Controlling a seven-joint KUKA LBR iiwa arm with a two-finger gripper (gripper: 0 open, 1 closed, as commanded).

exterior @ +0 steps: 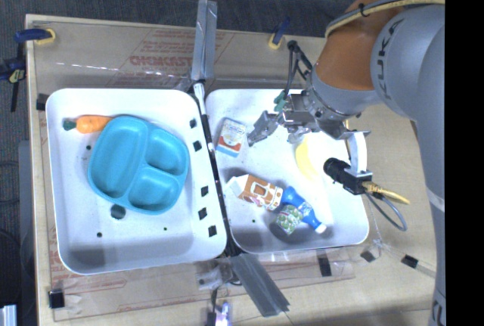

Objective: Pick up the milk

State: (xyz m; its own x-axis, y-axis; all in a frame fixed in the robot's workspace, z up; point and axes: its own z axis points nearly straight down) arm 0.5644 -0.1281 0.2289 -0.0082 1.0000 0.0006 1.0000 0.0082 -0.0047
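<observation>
1. Right now, your gripper (266,126) hangs over the far-left part of the right bin (348,230), its fingers spread apart and pinching nothing.
2. Look just left of the fingertips: a small carton (230,137) with an orange and white face lies near the divider. It is close to the fingers but apart from them.
3. Note a second carton (257,191), brown and white, lying nearer to you in the same bin, just beside a blue bottle (297,212). From this view you cannot read either label, so which one is the milk is a judgement; the small carton looks the likelier target given where the gripper points.
4. Centre the fingers over the carton's narrow sides before you descend, so both pads meet flat faces.
5. Mind the bin wall and divider on the left: a finger could catch there.
6. Keep clear of the yellow banana-like item (305,159) under the wrist.
7. Ignore the left bin (64,241), with its blue tray (140,163) and carrot (91,122).
</observation>
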